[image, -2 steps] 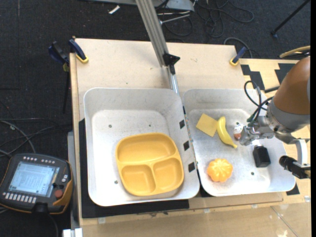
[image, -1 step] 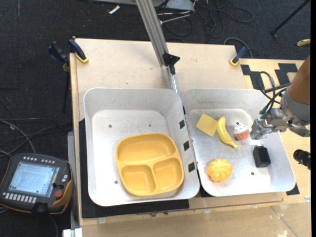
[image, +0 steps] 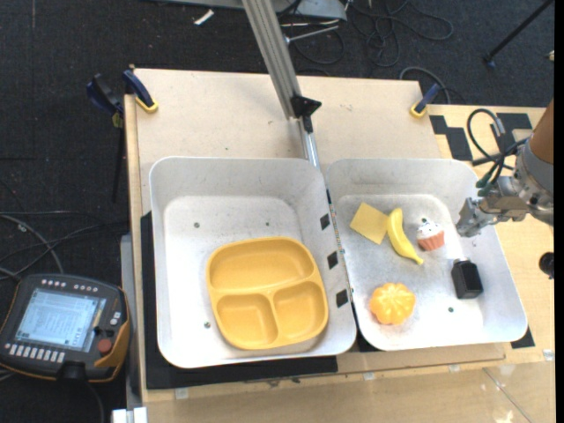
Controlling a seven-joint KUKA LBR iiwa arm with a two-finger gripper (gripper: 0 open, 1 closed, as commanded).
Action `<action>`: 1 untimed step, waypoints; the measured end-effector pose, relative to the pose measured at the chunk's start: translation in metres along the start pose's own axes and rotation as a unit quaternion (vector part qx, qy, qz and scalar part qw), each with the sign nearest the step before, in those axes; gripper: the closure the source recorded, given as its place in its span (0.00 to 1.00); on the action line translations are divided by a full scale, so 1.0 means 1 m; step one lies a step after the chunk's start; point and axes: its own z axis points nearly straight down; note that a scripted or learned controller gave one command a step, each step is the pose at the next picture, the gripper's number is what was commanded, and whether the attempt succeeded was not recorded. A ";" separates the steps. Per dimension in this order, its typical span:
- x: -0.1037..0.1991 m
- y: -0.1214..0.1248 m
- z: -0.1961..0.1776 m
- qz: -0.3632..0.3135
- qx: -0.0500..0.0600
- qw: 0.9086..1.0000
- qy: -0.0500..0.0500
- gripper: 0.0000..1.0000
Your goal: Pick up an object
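From where the camera view looks down, the gripper [image: 469, 221] hangs over the right edge of the right bin [image: 493, 324], just above and to the right of the little cupcake [image: 429, 233]. Whether it is spread or closed I cannot tell; that end of the arm is too small and blurred. Nothing looks caught in it.

The candidates all lie in that right bin: a yellow block [image: 369, 222] nearest the divider, a banana [image: 402, 235] beside it, the cupcake touching or nearly touching the banana's lower end, a black block [image: 466, 278] on its own nearer the front right, and an orange pumpkin-like piece [image: 391, 303] at the front. The yellow divided tray [image: 264, 291] sits alone in the left bin [image: 176, 201].

I'd go for the black block: it stands apart from its neighbours, so a straight drop centred over it should close cleanly. The cupcake is closer, but the banana crowds it and could get nudged or pinched along with it
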 end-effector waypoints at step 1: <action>0.057 0.021 -0.006 -0.003 0.002 1.000 0.002 1.00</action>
